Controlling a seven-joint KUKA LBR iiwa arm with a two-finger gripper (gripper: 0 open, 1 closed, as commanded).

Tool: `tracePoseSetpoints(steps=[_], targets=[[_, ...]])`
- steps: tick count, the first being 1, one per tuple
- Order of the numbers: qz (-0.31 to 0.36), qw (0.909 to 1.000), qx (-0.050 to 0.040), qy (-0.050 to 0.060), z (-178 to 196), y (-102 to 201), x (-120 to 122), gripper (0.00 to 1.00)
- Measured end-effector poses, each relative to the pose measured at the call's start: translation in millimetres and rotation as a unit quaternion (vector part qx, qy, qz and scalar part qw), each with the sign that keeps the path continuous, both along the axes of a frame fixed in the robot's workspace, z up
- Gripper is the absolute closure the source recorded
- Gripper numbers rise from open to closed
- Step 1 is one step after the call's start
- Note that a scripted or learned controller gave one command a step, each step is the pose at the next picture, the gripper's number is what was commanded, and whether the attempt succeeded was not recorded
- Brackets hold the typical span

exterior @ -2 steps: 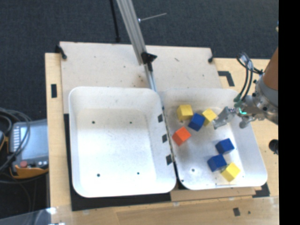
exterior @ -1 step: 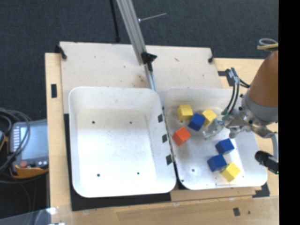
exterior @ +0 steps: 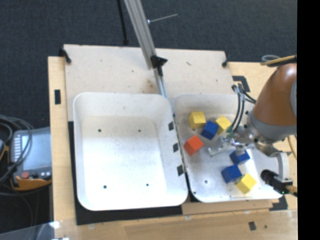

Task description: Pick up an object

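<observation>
Orange cube (exterior: 194, 144) lies just left of the hand (exterior: 220, 148), whose finger state cannot be told; descend centred, avoiding neighbouring blue cube (exterior: 210, 130).

The arm (exterior: 274, 101) reached over the right bin (exterior: 210, 194), its gripper (exterior: 218, 147) low among the blocks. An orange block (exterior: 194, 144) lay just left of it, with two yellow blocks (exterior: 197, 119) and a blue block (exterior: 210, 130) above. More blue and yellow blocks (exterior: 231, 173) lay below. The left bin (exterior: 80, 109) sat alongside.
</observation>
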State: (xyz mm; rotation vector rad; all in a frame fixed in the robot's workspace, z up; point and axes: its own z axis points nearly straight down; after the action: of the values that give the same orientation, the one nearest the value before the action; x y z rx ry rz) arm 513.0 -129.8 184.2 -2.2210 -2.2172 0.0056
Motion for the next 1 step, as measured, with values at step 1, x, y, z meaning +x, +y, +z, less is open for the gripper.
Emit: tracePoseSetpoints(steps=[1], targets=[[0.0, 1.0, -0.0001, 0.0, -62.9, 0.1, -4.4, 0.0]])
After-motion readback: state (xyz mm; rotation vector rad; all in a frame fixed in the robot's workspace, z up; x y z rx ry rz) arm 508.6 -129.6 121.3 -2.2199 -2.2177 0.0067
